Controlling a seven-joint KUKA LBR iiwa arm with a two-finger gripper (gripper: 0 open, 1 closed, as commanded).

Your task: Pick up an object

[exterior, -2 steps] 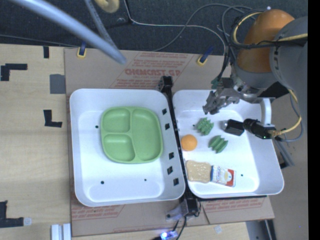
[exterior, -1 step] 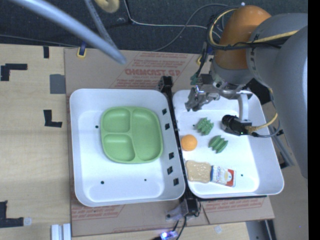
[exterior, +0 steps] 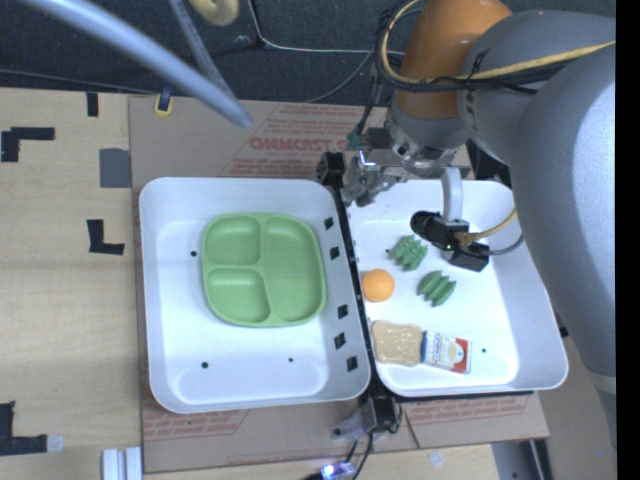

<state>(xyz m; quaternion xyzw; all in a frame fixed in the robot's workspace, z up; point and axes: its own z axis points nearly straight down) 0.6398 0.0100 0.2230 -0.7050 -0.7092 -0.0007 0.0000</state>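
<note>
My gripper (exterior: 362, 180) hangs over the far left corner of the right bin (exterior: 520, 363), close to the wall between the two bins. In that bin, nearer the front, lie an orange ball (exterior: 378, 285), two small green pieces (exterior: 408, 251) (exterior: 436, 287), a tan slice (exterior: 396, 342) and a white and red packet (exterior: 447, 351). All of them rest on the bin floor, apart from the gripper.
The left bin (exterior: 170, 368) holds a green divided plate (exterior: 265, 269). A black fitting with a yellow cable (exterior: 452, 238) hangs from the wrist over the right bin's middle. The bulky grey arm (exterior: 560, 148) covers that bin's right side.
</note>
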